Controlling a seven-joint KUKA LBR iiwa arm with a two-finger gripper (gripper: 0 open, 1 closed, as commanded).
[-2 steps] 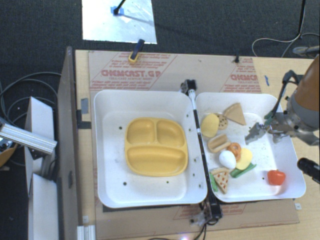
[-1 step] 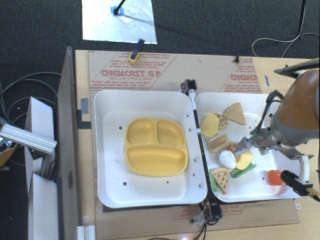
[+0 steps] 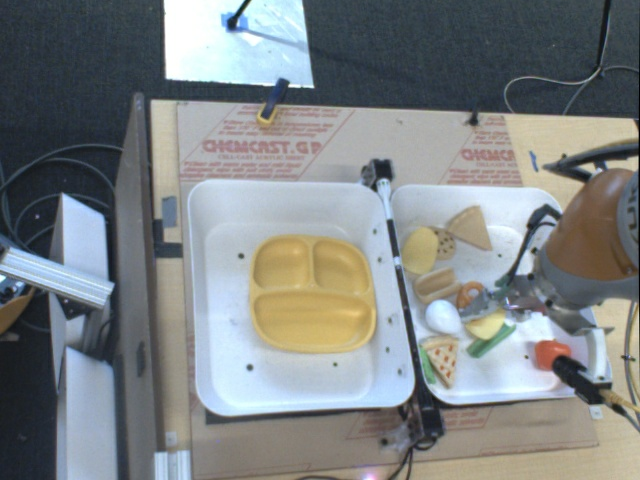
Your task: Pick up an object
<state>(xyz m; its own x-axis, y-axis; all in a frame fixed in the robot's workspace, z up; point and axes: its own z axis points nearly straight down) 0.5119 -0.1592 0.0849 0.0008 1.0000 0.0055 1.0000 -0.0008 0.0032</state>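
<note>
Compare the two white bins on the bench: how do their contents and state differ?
The left white bin holds one thing, a yellow divided plastic tray lying flat at its middle; the right white bin holds many small toy food pieces, among them a white egg and a pizza slice. The end effector sits low over the right bin, away from the left bin. Both are shallow, white and side by side.

Arm (image 3: 590,243) over right bin (image 3: 500,393), gripper (image 3: 503,303) low among toy foods beside egg (image 3: 441,316); yellow tray (image 3: 311,293) in left bin (image 3: 215,268).
</note>
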